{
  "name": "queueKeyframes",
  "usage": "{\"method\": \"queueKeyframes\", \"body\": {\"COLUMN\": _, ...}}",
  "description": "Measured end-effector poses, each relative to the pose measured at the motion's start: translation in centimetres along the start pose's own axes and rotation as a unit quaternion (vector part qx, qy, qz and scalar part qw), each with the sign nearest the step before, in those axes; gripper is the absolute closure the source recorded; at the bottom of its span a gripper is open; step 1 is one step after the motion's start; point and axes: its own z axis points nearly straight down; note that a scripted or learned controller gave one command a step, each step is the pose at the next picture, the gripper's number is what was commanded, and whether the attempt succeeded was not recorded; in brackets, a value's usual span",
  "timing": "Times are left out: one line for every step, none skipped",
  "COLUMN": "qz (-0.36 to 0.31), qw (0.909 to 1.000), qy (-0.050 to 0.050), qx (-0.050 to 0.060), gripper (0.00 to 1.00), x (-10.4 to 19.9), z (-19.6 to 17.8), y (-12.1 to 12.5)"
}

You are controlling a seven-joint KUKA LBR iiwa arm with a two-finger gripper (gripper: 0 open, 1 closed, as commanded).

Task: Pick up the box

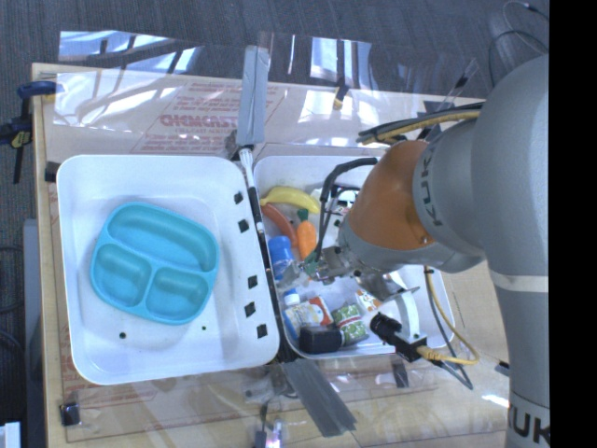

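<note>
One box (352, 320) just below the gripper (322, 267), fingers' state impossible to tell.

— What colours am I reading on my feed?

— Both bins are white. The left bin (79, 250) carries a light blue divided tray (154, 262).

— And the right bin (308, 168)?

— I see a yellow banana (291, 197), an orange carrot-like piece (306, 238), a blue bottle (280, 253), a green-and-white box (350, 318) and a black object (319, 341).

— My arm (466, 185)?

— Grey, with an orange band (396, 208).
</note>
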Motion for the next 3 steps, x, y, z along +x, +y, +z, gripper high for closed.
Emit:
{"method": "queueKeyframes", "body": {"qz": 0.028, "qw": 0.9996, "qy": -0.004, "qx": -0.002, "gripper": 0.0, "x": 0.2, "z": 1.5, "y": -0.8}}
{"method": "queueKeyframes", "body": {"qz": 0.069, "qw": 0.9976, "qy": 0.0, "qx": 0.001, "gripper": 0.0, "x": 0.3, "z": 1.7, "y": -2.3}}
{"method": "queueKeyframes", "body": {"qz": 0.066, "qw": 0.9978, "qy": 0.004, "qx": 0.005, "gripper": 1.0, "x": 0.7, "z": 1.0, "y": -2.4}}
